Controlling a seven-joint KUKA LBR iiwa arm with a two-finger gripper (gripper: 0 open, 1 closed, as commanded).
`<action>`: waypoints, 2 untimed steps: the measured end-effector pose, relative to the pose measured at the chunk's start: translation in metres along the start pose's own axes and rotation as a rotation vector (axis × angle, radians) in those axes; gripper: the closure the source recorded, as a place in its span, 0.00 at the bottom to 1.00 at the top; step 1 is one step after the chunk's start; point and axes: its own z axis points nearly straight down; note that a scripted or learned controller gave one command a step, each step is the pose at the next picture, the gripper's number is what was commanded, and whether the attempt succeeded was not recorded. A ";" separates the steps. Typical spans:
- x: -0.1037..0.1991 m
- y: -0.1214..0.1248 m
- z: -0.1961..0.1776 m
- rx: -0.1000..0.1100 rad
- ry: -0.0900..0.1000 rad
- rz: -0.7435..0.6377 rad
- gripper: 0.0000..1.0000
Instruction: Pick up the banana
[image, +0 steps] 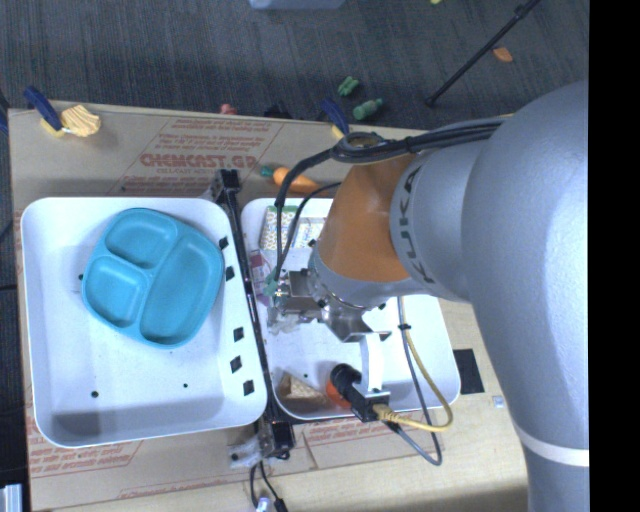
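A brown bench (180, 150) spans the frame — two shallow white bins lie side by side, left bin (50, 330) and right bin (440, 375), at centre.

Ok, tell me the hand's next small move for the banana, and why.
Probably lift the arm slightly to clear the view. It hangs low over the right bin, covering most of its contents, and I cannot make out a banana there. The left bin has a blue divided plate. Locating the fruit should come before closing.
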 end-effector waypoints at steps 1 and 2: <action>0.001 0.000 -0.010 0.003 0.001 -0.006 1.00; 0.001 0.001 -0.020 0.005 0.001 -0.012 1.00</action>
